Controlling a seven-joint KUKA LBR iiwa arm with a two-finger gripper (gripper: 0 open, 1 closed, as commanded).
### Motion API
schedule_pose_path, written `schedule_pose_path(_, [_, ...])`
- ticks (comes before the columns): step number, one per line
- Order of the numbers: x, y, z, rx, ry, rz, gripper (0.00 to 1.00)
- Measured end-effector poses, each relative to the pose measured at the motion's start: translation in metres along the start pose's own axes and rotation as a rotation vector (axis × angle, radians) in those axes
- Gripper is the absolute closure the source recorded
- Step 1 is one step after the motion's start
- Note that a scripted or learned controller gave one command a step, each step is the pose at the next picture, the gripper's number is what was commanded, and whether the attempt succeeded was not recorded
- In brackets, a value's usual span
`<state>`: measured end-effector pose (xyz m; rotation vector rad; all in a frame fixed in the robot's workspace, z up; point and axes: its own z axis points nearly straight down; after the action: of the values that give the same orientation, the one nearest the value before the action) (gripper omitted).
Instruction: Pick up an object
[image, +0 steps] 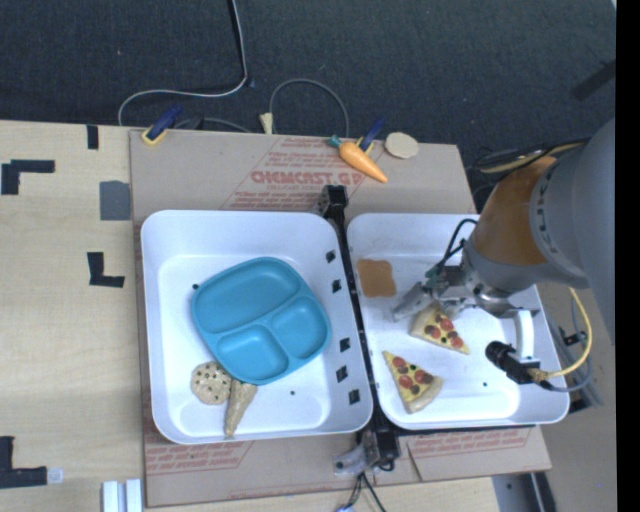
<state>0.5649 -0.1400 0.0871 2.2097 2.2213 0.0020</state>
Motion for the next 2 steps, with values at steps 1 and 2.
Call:
schedule_pose_path(1, [0.037, 0.062, 0.001, 0.001, 0.003, 0.000, 0.00])
schedule_pose_path(2, [0.034, 0.106, 0.002, 0.004, 0.004, 0.002, 0.00])
